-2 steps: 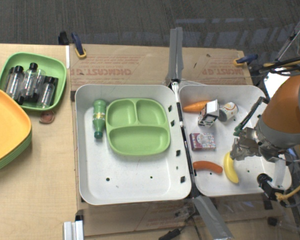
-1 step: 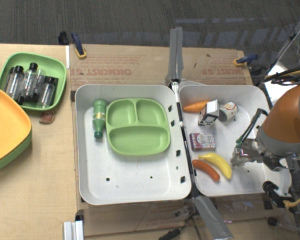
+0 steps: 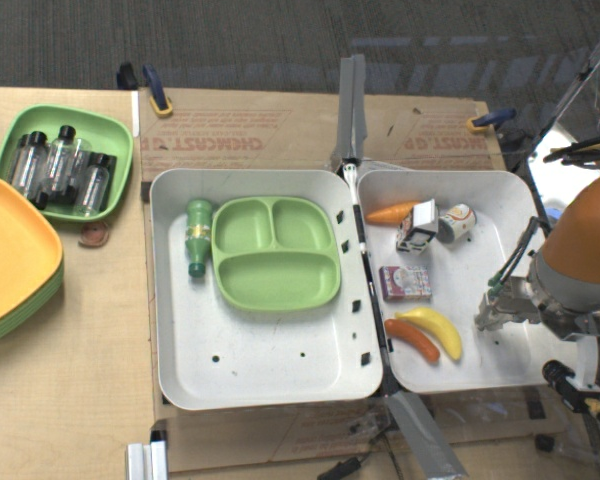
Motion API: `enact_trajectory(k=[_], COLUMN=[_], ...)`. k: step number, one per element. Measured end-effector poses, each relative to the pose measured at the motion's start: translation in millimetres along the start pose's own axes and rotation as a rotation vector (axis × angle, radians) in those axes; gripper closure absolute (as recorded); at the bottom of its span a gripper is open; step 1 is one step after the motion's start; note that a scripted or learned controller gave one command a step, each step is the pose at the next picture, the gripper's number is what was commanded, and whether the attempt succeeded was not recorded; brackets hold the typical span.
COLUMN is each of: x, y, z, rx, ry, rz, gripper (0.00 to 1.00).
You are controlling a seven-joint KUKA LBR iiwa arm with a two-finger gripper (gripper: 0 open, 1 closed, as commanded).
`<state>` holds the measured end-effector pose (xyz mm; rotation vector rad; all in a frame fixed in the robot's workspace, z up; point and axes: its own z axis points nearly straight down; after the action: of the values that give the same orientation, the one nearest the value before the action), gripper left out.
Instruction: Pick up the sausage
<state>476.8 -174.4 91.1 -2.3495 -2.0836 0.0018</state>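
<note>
The sausage [image 3: 412, 337] is a short red-orange link lying at the front left of the right bin [image 3: 510, 193], pressed against a yellow banana [image 3: 437, 327]. My gripper [image 3: 494, 314] hangs low over the right bin's floor, to the right of the banana and roughly a hand's width from the sausage. Nothing shows in its grasp. The arm's orange band [image 3: 586, 232] sits above it at the view's right.
The right bin also holds a carrot [image 3: 392, 212], a small carton [image 3: 418, 226], a can [image 3: 457, 222] and a pink box [image 3: 406, 282]. In the left bin lie a green divided plate [image 3: 276, 252] and a green bottle [image 3: 198, 234]. Orange plates and a green tray of bottles stand at the far left.
</note>
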Motion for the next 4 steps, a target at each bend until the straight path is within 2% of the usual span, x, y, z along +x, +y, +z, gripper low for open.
enact_trajectory(k=[1,2,3,4], x=[-31,-40,0,-27], y=[4,5,60,44], z=[0,0,0,1], rx=[0.000,0.001,0.001,0.003], ry=[-0.001,0.000,-0.001,0.000], rz=[0.110,-0.044,0.015,0.198], gripper=[1.00,1.00,1.00,1.00])
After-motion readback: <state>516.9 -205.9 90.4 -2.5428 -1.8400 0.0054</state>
